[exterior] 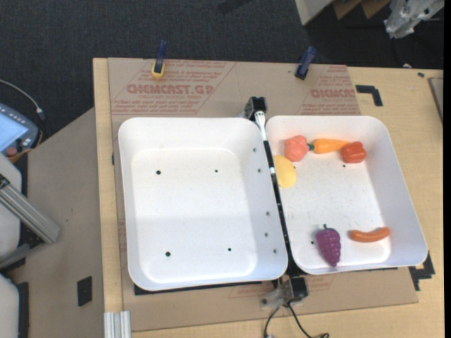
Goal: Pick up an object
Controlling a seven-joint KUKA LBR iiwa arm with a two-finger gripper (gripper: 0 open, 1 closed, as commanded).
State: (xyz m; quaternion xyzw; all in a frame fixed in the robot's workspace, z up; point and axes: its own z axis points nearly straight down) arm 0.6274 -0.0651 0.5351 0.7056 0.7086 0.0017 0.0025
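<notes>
- A brown board point(211, 83) printed with red lettering is lying under both bins; it is resting on a paler bench top point(63, 189)
- A yellow-and-blue clamp point(160, 60) is gripping the board's far edge; a blue clamp point(306, 63) is sitting further right on that edge
- A black clip point(255, 107) is sitting at the far end of the seam between the bins; a cable point(282, 319) is trailing off the near edge
- Dark carpet point(106, 13) is showing beyond the bench

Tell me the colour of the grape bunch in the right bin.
Purple, with a dark stem; the grape bunch shows clearly in the camera view, near the right bin's front edge.
</notes>
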